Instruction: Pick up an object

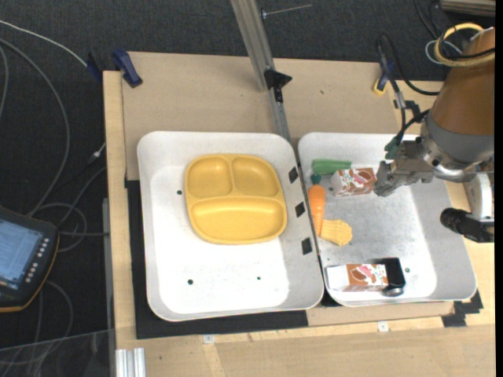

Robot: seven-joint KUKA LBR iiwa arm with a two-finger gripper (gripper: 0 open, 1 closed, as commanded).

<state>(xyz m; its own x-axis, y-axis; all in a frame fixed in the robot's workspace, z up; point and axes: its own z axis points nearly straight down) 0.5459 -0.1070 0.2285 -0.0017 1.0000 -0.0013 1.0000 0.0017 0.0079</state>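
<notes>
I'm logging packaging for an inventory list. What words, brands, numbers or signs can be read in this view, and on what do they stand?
No text can be read here.
Upper carton: red and brown print, too blurred to read.
Lower carton: the same kind of print, too blurred to read.
Handheld screen at the left edge: lit display, too small to read.
Yellow tray: no marking seen.
</notes>
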